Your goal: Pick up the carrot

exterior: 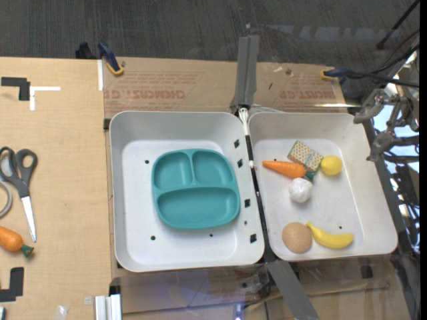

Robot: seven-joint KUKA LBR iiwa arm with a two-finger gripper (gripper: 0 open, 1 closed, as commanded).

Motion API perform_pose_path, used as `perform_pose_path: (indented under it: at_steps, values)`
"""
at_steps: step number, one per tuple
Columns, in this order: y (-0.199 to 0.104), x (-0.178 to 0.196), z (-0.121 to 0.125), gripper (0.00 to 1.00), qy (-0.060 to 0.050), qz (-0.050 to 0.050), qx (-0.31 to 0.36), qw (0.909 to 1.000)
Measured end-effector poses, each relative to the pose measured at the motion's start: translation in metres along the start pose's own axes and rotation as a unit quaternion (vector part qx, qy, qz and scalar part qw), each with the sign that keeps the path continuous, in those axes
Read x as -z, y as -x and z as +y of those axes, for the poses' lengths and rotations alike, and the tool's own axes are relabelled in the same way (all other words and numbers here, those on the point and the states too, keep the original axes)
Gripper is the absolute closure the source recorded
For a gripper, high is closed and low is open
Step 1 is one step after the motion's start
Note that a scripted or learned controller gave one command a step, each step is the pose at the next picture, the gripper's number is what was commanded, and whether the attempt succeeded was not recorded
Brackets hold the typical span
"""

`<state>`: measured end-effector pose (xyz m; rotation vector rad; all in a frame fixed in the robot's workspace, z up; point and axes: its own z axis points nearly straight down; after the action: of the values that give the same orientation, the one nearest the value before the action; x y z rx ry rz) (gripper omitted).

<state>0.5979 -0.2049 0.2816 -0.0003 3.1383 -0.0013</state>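
Second carrot (9,239) at the bench's left edge: cut by the frame, orange body partly out of view, green end showing. Scissors (20,185) beside it: left handle loop clipped by the frame. Grey ring (4,202) below the handles, mostly cut off; what it is, cannot tell. Right bin's carrot (285,168): green tip tucked under the patterned sponge block (305,155). Metal rig (393,122) off the right bin's far right corner: tangled, parts unreadable.

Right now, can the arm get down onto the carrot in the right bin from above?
Probably yes. The carrot lies flat in the right bin with nothing on top of it. Its leafy end sits close to the patterned block and the white ball, so the orange tip end looks freer.
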Motion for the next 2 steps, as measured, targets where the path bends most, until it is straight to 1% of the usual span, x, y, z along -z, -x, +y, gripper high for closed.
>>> perform_pose_path:
  at_steps: [1,2]
  values:
    - [0.019,-0.148,0.036,0.0,0.0,0.0,0.017,0.9999]
    - [0.016,-0.188,0.109,0.0,0.001,0.0,-0.013,0.9999]
